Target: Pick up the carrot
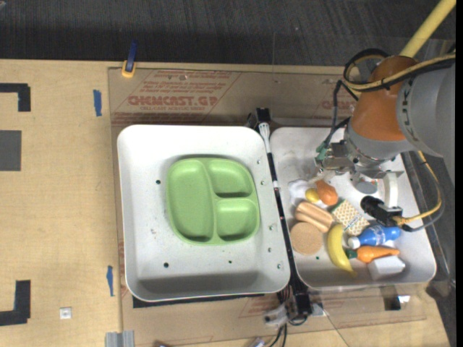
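Note:
The carrot (378,252), orange with a small green end, lies near the front right of the right bin (419,266). It sits between a blue item (376,235) and a white block (385,266). My gripper (342,170) hangs over the back middle of that bin, well behind the carrot and to its left, just above a small orange toy (326,192). The grey wrist and its orange band hide the gripper from above.
Also in the right bin are a hot dog (312,213), a round brown cookie (306,238), a banana (336,248) and a waffle piece (346,212). The left bin (137,194) holds a green divided plate (212,198).

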Motion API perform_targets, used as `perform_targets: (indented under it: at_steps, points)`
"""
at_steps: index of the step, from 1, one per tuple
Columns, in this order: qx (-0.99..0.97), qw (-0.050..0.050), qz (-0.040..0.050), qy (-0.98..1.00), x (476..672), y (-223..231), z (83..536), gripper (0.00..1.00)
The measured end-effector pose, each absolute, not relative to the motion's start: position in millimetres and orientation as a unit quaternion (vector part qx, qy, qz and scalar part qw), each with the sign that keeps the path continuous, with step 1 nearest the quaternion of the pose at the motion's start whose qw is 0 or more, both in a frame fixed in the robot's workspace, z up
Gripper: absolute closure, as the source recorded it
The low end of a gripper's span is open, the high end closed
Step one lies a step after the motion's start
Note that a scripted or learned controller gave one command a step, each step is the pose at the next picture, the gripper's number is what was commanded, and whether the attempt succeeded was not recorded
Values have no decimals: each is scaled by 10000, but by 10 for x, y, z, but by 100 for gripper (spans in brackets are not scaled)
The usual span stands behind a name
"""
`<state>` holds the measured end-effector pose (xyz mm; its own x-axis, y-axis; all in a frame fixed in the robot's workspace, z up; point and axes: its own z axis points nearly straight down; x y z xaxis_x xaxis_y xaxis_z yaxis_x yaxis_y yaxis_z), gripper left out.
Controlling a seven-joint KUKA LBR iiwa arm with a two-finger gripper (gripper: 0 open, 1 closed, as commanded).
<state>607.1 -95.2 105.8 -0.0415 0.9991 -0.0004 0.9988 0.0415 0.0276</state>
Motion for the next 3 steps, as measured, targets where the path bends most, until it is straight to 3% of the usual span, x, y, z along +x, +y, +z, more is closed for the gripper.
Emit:
perform_targets:
  at_steps: [1,2,3]
  points:
    - [6925,89,93,7213,6066,-953,1049,0]
    - [7393,19,60,6734,5854,-951,926,0]
    - [8066,23,46,5910,5678,-1543,913,0]
